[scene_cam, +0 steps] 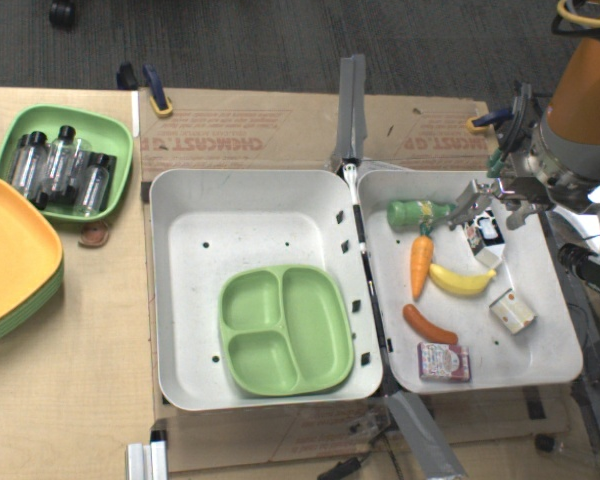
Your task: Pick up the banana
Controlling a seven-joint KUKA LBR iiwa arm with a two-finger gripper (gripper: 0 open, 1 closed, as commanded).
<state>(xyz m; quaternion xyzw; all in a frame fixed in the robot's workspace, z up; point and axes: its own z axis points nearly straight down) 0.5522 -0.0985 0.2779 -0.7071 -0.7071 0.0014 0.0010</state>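
Writing: mirrored red print on the cardboard sheet [310,138] behind the bins looks like "CHEMCRZT GP", though it is blurred; the label on the purple packet [444,361] is too small to read.
Arm: the grey arm with its orange band [583,88] reaches over the right bin's [555,368] far right corner, wrist angled down and inward.
Gripper: the gripper [490,200] hovers near the bin's back edge; whether its fingers are open or closed cannot be told.
Banana: the banana [462,280] lies mid-bin, free of the gripper, its left end touching the carrot [420,264].
Neighbours: a green bottle [418,212] at the back edge, a red sausage [429,324] toward the front edge, a white box [512,312] near the right edge.
Left bin: the left bin [180,268] carries a green divided tray [285,328] toward its front edge.
Bench, left edge: a green dish of dark bottles [65,163] and stacked orange plates [15,258].
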